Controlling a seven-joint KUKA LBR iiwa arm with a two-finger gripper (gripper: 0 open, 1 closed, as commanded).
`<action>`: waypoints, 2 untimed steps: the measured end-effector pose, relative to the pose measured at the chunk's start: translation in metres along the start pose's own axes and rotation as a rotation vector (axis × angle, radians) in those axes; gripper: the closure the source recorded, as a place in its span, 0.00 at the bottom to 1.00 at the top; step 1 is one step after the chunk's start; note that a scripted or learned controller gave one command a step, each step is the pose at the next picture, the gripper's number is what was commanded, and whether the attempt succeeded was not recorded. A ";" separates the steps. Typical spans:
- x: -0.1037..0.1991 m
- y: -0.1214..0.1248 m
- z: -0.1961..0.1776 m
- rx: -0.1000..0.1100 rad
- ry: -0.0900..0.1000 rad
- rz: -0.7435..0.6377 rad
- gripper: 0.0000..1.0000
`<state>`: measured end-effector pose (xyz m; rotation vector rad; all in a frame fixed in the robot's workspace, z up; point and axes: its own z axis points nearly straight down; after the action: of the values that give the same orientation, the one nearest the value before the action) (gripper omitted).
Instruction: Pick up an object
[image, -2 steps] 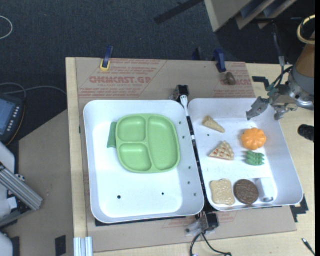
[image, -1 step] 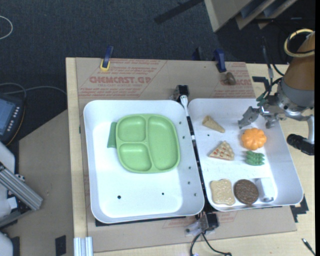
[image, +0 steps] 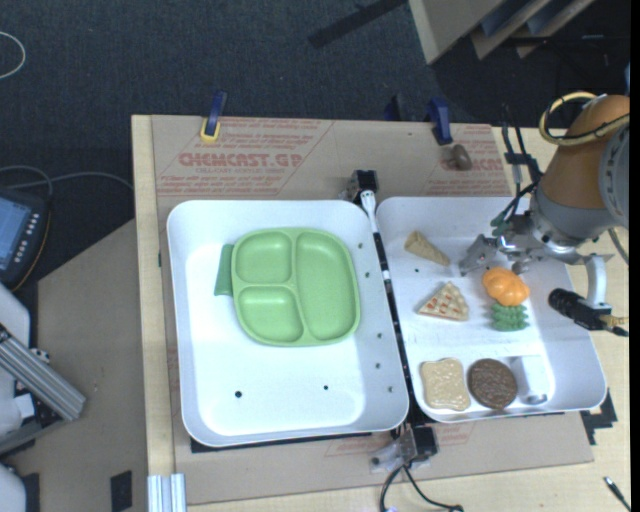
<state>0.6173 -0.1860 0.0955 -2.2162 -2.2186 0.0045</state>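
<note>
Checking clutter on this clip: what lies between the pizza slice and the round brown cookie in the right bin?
In the camera view, bare white bin floor separates the pizza slice from the cookie. The toast slice sits beside the cookie, left of that stretch.

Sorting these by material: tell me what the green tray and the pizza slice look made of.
Green tray: looks like moulded plastic, matte with a soft sheen, one even colour, and rounded compartment ridges. Pizza slice: probably a plastic or rubber toy, given its flat painted spots and stiff, clean edges; too small to be sure.
</note>
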 end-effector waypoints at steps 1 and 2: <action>0.001 0.000 0.011 -0.003 -0.001 -0.001 0.00; 0.001 0.001 0.000 -0.006 -0.002 -0.001 1.00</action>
<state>0.6182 -0.1851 0.0958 -2.2190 -2.2240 -0.0001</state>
